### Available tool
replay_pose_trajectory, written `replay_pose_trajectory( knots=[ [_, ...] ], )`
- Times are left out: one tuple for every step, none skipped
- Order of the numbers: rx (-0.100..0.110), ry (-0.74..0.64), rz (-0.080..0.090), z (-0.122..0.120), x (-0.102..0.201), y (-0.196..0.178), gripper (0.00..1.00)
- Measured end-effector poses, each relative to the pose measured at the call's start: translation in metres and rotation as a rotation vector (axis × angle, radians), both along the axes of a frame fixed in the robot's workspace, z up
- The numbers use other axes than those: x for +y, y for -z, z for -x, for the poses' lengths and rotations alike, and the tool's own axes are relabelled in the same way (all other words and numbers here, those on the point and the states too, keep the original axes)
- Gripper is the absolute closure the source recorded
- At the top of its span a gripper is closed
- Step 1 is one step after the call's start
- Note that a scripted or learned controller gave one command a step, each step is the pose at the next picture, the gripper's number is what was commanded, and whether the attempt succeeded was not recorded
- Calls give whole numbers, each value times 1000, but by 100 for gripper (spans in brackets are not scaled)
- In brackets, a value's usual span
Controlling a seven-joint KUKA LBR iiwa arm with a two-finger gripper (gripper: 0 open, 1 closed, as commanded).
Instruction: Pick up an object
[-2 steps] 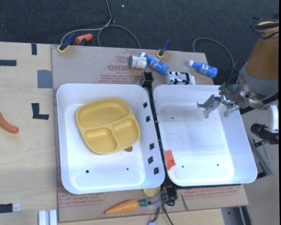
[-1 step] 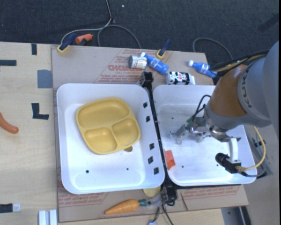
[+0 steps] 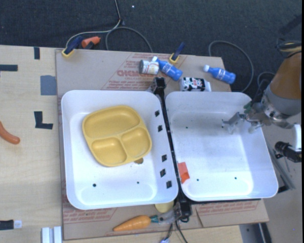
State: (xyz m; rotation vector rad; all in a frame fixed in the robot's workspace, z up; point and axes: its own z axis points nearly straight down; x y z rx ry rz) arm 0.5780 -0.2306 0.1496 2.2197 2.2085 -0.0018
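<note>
Yellow divided plate (image 3: 117,134): smooth plastic, slight sheen. Both white bins (image 3: 73,151): smooth, glossy plastic. Tabletop (image 3: 20,161): pale matt wood grain. Board (image 3: 116,72) beneath bins: matt brown cardboard. Gripper (image 3: 241,119): dull grey metal.

Dark carpet (image 3: 192,14) is covering the far floor. A light wooden bench (image 3: 20,176) is sitting left, black tape marks (image 3: 4,72) on it. Cardboard sheet (image 3: 116,70) is lying underneath.

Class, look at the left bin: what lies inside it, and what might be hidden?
A yellow divided plate lies in the left bin. A small dark thing peeks from under its edge; the rest is covered.
</note>
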Motion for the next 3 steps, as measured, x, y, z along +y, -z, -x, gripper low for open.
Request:
replay_pose_trajectory(
  knots=[
    [2,-8,-4,53,78,65,0],
    [2,-13,-10,0,134,31,0],
    [0,-10,-6,-94,136,66,0]
  ],
)
